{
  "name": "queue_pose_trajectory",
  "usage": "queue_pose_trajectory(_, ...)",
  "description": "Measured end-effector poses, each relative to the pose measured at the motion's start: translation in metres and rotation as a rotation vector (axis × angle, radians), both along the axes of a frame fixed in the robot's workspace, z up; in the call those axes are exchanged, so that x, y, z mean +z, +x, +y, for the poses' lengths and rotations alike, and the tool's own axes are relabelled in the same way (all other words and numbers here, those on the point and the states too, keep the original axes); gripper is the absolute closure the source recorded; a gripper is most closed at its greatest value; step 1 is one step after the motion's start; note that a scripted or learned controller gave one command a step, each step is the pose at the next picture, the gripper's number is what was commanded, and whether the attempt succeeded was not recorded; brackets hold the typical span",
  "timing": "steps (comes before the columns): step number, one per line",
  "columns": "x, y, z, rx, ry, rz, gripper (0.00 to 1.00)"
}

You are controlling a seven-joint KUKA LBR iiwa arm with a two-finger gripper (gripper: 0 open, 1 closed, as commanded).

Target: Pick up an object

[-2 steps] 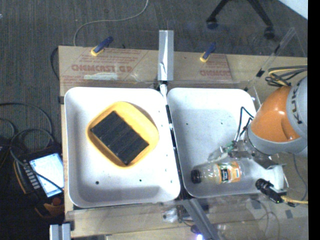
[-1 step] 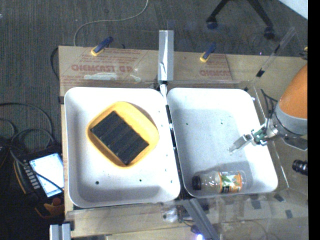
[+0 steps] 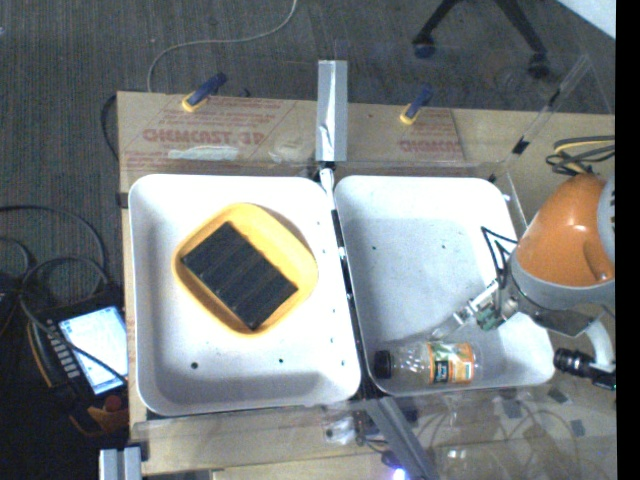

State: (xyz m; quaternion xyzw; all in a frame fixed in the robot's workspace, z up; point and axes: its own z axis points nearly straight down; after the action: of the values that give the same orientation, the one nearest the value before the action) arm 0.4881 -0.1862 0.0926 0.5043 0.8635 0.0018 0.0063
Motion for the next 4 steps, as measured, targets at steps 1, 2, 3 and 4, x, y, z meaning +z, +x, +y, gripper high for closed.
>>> queue_pose_trajectory(1, 0.032, 0.019, -0.036, -0.362, 0.005, 0.012, 0.0)
queue_pose_trajectory(2, 0.0, 0.0, 0.007, -0.22, -0.005, -0.005, 0.0)
queue_pose_trajectory(3, 0.011, 0.003, 0.009, -0.217, 0.0, -0.009, 1.0)
queue_pose_trajectory(4, 0.011, 0.002, 0.009, -0.217, 0.0, -0.009, 0.0)
